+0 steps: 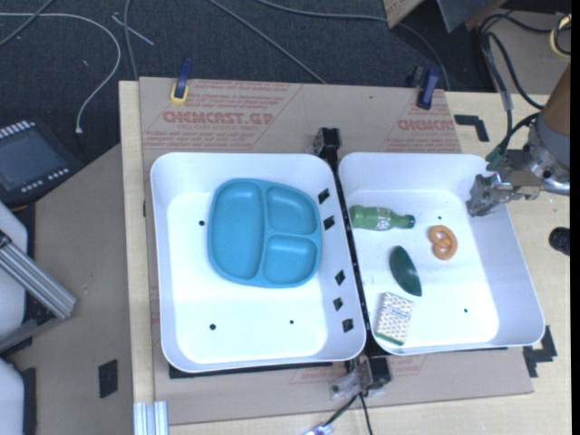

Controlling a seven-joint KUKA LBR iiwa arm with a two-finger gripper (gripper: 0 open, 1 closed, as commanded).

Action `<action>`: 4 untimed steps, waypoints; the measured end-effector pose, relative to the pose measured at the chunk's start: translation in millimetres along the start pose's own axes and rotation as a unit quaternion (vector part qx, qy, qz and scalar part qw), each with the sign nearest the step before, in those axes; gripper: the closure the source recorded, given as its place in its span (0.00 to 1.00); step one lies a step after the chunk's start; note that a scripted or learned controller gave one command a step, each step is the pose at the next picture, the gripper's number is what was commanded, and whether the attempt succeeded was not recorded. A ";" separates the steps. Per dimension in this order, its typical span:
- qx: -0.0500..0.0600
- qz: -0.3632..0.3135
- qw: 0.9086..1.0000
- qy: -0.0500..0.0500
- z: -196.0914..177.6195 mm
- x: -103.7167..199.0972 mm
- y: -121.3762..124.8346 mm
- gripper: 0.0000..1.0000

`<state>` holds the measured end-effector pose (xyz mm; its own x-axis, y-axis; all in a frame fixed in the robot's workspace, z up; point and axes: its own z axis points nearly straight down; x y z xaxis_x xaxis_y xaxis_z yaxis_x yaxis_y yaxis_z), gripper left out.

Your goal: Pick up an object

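- The patterned packet (393, 318) lay nearest, against the front wall of the right bin (507, 324).
- Behind it lay the dark green piece (405, 271), the pretzel (443, 242) and the green bottle (381, 217), all loose and easy to reach.
- The gripper (483, 198) hung over the far right corner, apart from them; its opening could not be told, and no object was seen in it.

**One fixed camera looks down on the bench**

A single camera, mounted above the bench, looks down at a slant and takes in both white bins whole, the left bin (172, 270) and the right bin (507, 279), side by side on a cardboard sheet (272, 107). It sits far enough back to show dark floor and loose cables (82, 25) beyond the far edge. The arm (553, 143) enters at the right edge of the frame.
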<state>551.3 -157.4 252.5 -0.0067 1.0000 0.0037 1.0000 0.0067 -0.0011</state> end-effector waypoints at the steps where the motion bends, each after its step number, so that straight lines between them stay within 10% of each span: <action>1: 0.001 0.000 1.000 0.000 14.0 55.7 4.6 1.00; 4: -0.001 0.000 1.000 0.000 6.9 215.2 11.9 1.00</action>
